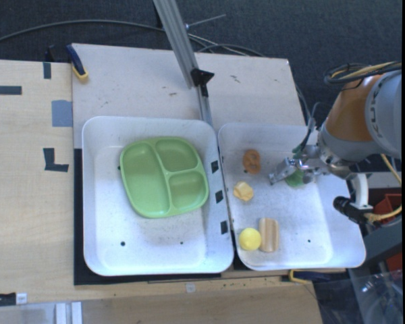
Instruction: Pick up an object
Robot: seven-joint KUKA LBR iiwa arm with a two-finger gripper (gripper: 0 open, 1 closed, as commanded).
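Objects for picking lie in the right bin (337,252), five that I can count: one brown roundish piece (252,160) near the upper left of that bin, one pale yellow chunk (243,192) just below it, one yellow ball (250,239) at the lower left, one tan cylinder-like block (268,235) touching or just beside the ball on its right, and one green item (298,177) at the middle right, partly covered by the tool. One gripper (283,174) hangs low over the right bin at the end of the single grey arm with its orange band (347,117), which comes in from the right. Its metal tip sits right at the green item, just to that item's left, but the fingers are too small and blurred to separate, so I cannot tell whether the jaws stand open, closed or around anything; the green item may be touching them or merely lying beneath. The brown piece and the pale yellow chunk are near the tip, apart from it; the ball and the tan block are well apart from it. Two white bins sit side by side on the bench. The left bin (98,201) holds one green divided plate (165,176) with three compartments, lying flat toward the upper middle. One slanted metal bar (177,29) runs from the top edge down toward the seam between the bins.
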